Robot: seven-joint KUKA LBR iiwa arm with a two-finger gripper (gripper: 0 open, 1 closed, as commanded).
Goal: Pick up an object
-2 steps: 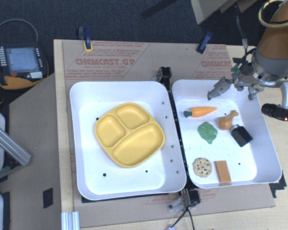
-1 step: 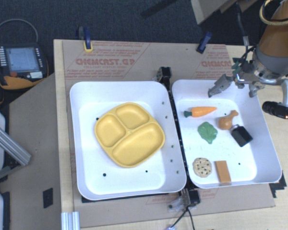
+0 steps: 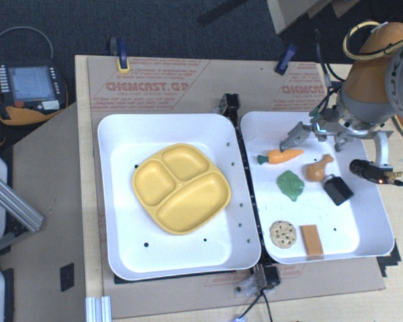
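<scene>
A: What occupies the left half of the frame?

B: The left bin point(image 3: 114, 200), a shallow white tray, holds a yellow divided plate point(image 3: 181, 188) with three compartments, lying flat near the bin's middle.

A: And the right half?

B: The right bin point(image 3: 369, 237) carries six small items. An orange carrot point(image 3: 284, 156) lies near the upper middle of this bin. Below it sits a green leafy piece point(image 3: 291, 184). To the right of the carrot is a tan drumstick-shaped piece point(image 3: 318, 169), and just beside that, lower right, a black block point(image 3: 338, 190). At the bin's lower edge a round speckled cookie point(image 3: 282, 234) lies next to a brown rectangular block point(image 3: 311, 240).

A: Where is the arm?

B: The arm point(image 3: 376, 72) enters at the upper right of the frame, its orange band uppermost. The gripper point(image 3: 302, 135) reaches toward the left over the upper part of the right bin, just above the carrot.

A: Is the gripper open, or closed on anything?

B: That cannot be told from this view; the tip appears as grey metal parts, and nothing is seen gripped between them. The carrot rests on the bin floor.

A: What lies outside the bins?

B: A control pendant point(image 3: 28, 89) with a screen, at the upper left edge.
</scene>
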